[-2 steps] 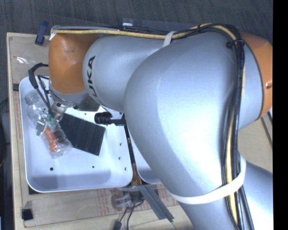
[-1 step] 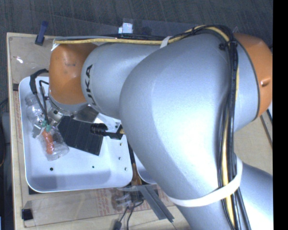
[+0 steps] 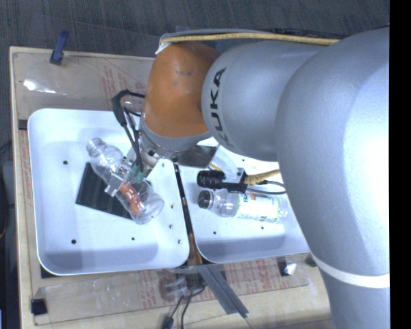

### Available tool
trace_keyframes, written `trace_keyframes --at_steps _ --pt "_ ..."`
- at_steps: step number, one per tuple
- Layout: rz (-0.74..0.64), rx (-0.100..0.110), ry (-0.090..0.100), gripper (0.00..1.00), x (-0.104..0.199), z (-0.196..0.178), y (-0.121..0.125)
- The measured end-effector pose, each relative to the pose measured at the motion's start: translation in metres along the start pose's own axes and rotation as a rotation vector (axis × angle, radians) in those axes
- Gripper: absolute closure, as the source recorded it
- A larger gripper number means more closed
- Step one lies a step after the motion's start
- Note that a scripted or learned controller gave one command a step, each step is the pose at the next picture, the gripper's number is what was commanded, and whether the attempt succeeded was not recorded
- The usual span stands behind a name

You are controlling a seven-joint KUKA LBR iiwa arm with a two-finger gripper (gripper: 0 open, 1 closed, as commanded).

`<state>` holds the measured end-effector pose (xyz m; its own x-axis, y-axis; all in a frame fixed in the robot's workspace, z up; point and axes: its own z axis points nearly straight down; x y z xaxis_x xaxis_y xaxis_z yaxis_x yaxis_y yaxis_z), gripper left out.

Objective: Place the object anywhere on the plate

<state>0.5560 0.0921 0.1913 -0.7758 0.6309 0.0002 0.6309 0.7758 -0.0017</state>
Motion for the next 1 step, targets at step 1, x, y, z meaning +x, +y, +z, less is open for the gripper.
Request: trace_keyframes --at_steps 1 --pt "-0.264 0.000 0.001 1.00 0.0244 0.0128 0.0593"
